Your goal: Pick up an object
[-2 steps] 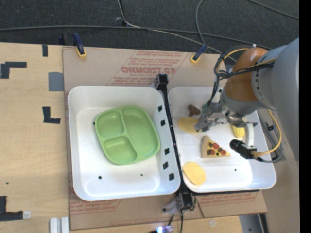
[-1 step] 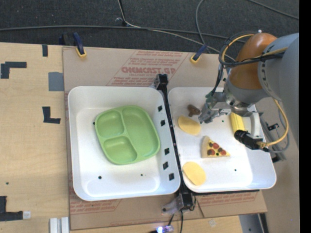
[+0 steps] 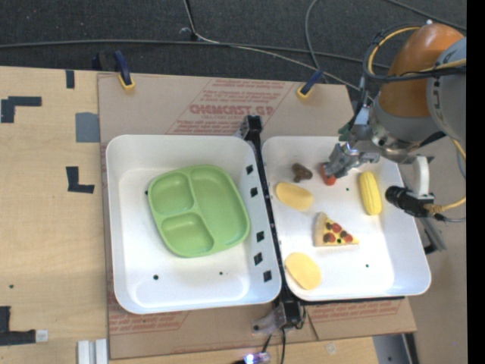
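The right bin (image 3: 394,275) holds several toy foods: a small red piece (image 3: 329,179), a brown lump (image 3: 302,172), a corn cob (image 3: 370,192), a pizza slice (image 3: 332,232) and two yellow pieces (image 3: 293,196) (image 3: 303,270). My gripper (image 3: 337,165) hangs low over the bin's back part, its tips right above the red piece and just right of the brown lump. The red piece lies on the bin floor, partly hidden by the tips.
The left bin (image 3: 121,203) holds a green divided plate (image 3: 198,210). A black divider (image 3: 258,196) separates the bins. Cables (image 3: 424,203) and a black connector trail along the right bin's right wall. Clamps (image 3: 123,78) pin the cardboard at the back.
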Motion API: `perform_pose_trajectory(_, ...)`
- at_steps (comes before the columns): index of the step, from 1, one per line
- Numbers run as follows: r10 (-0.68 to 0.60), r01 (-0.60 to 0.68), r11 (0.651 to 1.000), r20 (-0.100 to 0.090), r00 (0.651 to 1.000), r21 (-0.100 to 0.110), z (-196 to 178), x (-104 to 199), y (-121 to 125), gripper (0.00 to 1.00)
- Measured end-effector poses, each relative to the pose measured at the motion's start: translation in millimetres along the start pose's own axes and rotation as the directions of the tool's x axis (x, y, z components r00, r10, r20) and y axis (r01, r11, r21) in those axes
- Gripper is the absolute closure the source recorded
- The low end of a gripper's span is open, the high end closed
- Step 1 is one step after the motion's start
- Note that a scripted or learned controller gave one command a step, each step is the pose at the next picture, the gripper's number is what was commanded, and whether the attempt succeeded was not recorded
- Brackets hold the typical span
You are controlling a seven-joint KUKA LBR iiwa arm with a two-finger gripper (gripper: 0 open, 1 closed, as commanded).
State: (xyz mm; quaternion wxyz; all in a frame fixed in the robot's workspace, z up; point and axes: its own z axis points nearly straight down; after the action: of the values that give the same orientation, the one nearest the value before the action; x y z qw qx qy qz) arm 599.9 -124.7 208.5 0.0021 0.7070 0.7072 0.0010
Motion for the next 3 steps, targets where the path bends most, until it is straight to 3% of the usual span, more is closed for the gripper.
perform_pose_trajectory(1, -0.001, 0.001, 1.0, -0.001, 1.0, 0.001, -44, 1, -2, 1.0)
perform_pose_trajectory(3, -0.006, 0.006, 1.0, -0.004, 1.0, 0.006, -35, 110, -21, 1.0)
